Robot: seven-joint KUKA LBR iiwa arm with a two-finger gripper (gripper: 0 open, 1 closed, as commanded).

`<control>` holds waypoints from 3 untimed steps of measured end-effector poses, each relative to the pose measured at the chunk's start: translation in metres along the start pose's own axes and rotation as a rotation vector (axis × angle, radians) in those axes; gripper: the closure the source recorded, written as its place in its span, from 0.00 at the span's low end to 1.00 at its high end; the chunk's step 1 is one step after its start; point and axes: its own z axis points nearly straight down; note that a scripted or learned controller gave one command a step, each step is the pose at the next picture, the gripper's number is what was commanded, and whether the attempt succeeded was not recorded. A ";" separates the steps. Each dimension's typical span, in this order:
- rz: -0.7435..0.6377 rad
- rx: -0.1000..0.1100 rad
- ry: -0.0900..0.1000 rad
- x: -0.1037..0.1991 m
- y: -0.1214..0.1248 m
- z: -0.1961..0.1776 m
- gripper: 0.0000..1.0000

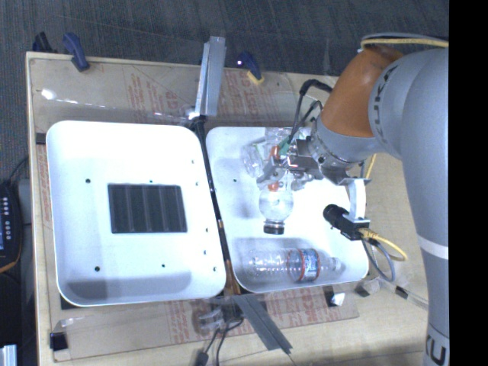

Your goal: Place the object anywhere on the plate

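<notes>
One big pale surface [114, 82] is carrying everything, and the grey arm [404, 128] with its orange band is reaching in from the right and taking up a good chunk of that side. Two shallow white bins are sitting side by side on it, the left bin [76, 139] and the right bin [229, 204], with their inner edges almost touching. A dark ribbed plate [147, 208] is lying flat in the middle of the left bin. Over in the right bin, a large clear bottle [293, 264] is lying on its side along the near wall. A small clear bottle [276, 203] with a dark cap is sitting around the middle of that same bin, cap pointing toward the near wall, so it's well apart from the plate. The gripper [284, 170] is hovering right at the far end of that small bottle. Honestly, I can't tell whether the jaws are spread or pinching it, because all the see-through plastic is blurring together there. Some crumpled clear plastic [255, 158] is sitting just beside the gripper on its left. Smallest bits: two blue clamps [76, 50] are gripping the far edge of the surface.
</notes>
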 end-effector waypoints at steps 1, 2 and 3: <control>-0.009 0.003 0.000 0.001 0.000 -0.009 1.00; -0.012 -0.009 -0.003 -0.010 -0.010 -0.052 1.00; -0.274 -0.005 -0.002 0.064 -0.001 -0.043 1.00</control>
